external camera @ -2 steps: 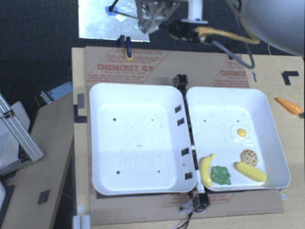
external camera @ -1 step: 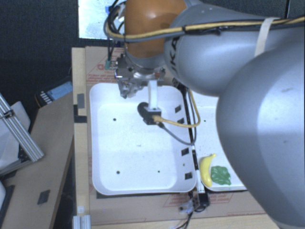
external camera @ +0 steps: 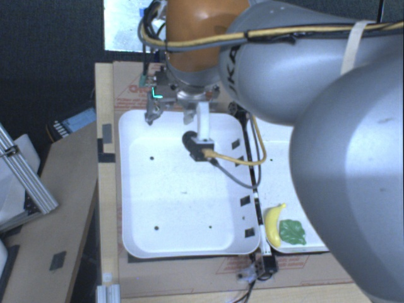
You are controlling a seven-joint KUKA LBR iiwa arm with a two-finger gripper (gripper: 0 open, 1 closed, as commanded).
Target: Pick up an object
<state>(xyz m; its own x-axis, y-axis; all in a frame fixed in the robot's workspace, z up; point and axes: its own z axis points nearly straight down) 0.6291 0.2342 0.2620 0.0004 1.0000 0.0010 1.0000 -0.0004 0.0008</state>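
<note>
White left bin [external camera: 136,245] lies bare under the gripper [external camera: 175,113], whose open fingers hold nothing; closing here would grasp air, banana [external camera: 274,225] well apart.

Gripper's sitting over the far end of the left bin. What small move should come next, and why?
Probably shift the gripper toward the right bin, since that is where I see things to pick: a yellow banana and a green object lie at its near end. The gripper hangs over the far edge of the left bin with nothing between its fingers, so closing here would likely grab nothing.
</note>
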